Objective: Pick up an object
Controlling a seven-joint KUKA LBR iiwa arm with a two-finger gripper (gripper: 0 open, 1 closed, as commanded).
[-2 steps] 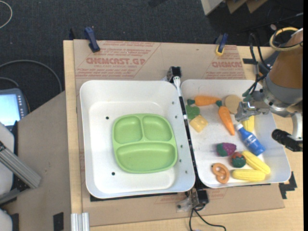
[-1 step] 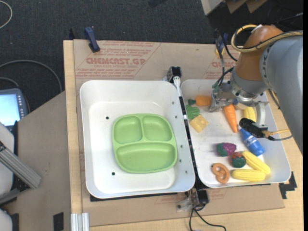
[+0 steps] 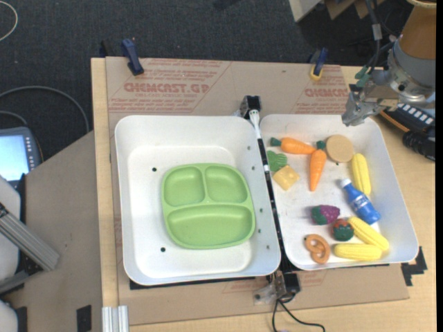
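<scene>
The round wooden disc, lying flat at about one o'clock in the right bin, is the object we judge nearest the jaws and so the likeliest target. The gripper hangs over the bin's far rim, just up and to the right of the disc; we cannot tell how the jaws stand, and nothing shows between them.

Outward from there, two carrots sit near the disc, one pointing toward nine o'clock and one toward six. A corn cob lies just beside the disc at five o'clock, with a blue bottle below it. Further off are a cheese wedge, a purple vegetable, a pretzel and two more yellow pieces along the near edge.

We judge the approach is in hand, no grasp yet. Next we need to centre over one piece, clear of its neighbours, and descend.

The left bin holds a green divided plate.
</scene>
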